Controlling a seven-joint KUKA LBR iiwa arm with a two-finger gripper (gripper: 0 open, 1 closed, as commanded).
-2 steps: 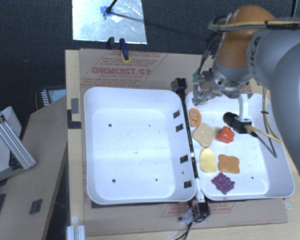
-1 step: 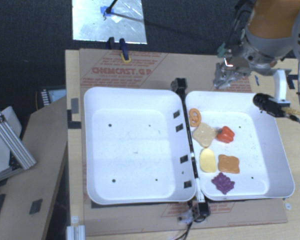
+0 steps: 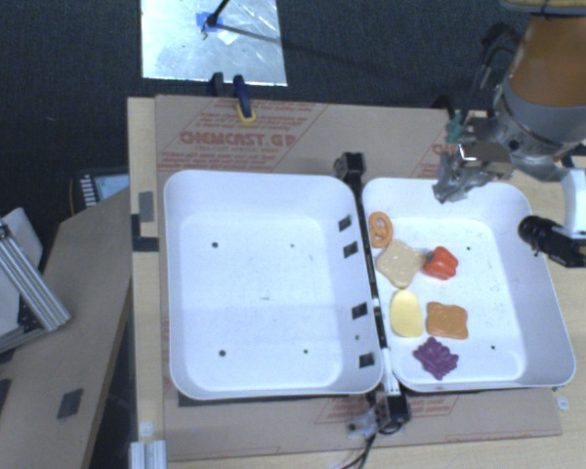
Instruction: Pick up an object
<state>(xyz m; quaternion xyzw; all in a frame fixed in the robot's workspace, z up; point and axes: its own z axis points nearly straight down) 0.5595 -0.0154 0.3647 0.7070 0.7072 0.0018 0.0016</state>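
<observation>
Six small toy foods lie in the right shallow white bin, all of them below and mostly to the left of the jaws as the camera sees them. The two-finger gripper hangs over the far rim of that bin, at the end of the grey arm with its orange band, which comes in from the right. How the jaws stand cannot be told, since the fingertips blur into a dark grey clump against the white rim; nothing shows between them.

Nearest the jaws, down and to their left, is an orange pretzel-shaped ring. Just below it sits a pale beige slab like a slice of bread, and touching that slab's right side is a small red pepper-like piece, which lies almost straight below the jaws. Farther down come a pale yellow rounded piece and, just beside it on the right, an orange-brown lumpy piece. Farthest from the jaws is a purple bunch resembling grapes, near the bin's front wall.

Well to the left of the jaws, across a black hinged divider, sits the left shallow white bin.
</observation>
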